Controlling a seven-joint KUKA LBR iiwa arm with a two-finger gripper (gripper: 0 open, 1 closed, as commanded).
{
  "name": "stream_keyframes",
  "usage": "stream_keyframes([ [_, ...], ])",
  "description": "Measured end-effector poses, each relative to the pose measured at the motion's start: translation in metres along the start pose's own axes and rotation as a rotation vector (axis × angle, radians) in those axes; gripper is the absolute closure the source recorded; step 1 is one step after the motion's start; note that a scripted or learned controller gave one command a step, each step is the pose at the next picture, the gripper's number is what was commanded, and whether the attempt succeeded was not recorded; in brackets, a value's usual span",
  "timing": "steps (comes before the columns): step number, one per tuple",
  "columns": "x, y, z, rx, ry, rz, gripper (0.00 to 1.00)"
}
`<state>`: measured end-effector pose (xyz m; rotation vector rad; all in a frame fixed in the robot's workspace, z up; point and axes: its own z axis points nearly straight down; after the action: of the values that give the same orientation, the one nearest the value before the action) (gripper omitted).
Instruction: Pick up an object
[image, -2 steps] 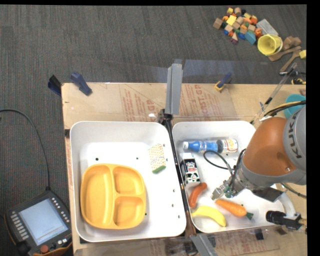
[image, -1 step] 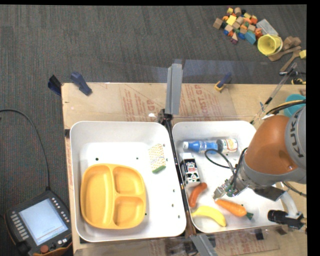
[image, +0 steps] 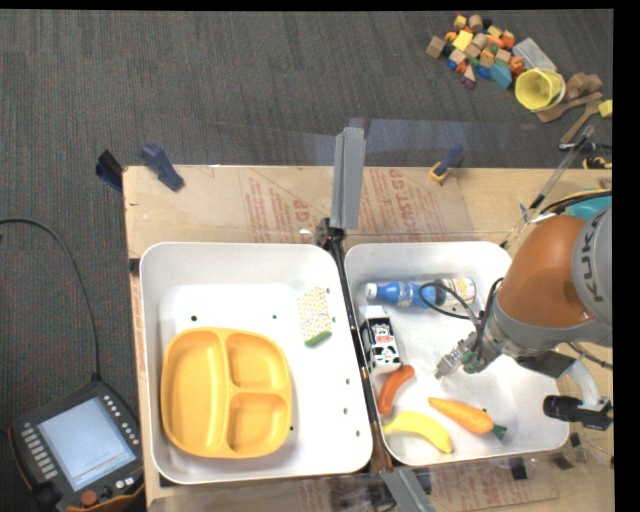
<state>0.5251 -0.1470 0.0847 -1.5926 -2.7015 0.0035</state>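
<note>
The right bin (image: 495, 262) holds a blue and white bottle (image: 402, 292) lying along its far side. A small cow-print carton (image: 380, 343), a red sausage (image: 395, 388), a yellow banana (image: 420, 431) and an orange carrot (image: 464, 416) are also in it. My gripper (image: 456, 362) hangs low over bare bin floor in the middle of this bin. It is above the carrot, right of the sausage and carton, and below the bottle. Nothing shows in its grasp. The orange-banded wrist (image: 545, 275) hides the bin's right part.
The left bin (image: 180, 265) carries a yellow divided plate (image: 227, 392) and a small patterned pack with a green end (image: 315, 316). A metal post (image: 347, 180) stands behind the wall between the bins. A teach pendant (image: 72, 445) lies on the floor at lower left.
</note>
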Motion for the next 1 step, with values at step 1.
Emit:
stream_keyframes([
  [1, -0.0002, 0.0, -0.0001, 0.0, 0.0, 0.001, 0.0],
])
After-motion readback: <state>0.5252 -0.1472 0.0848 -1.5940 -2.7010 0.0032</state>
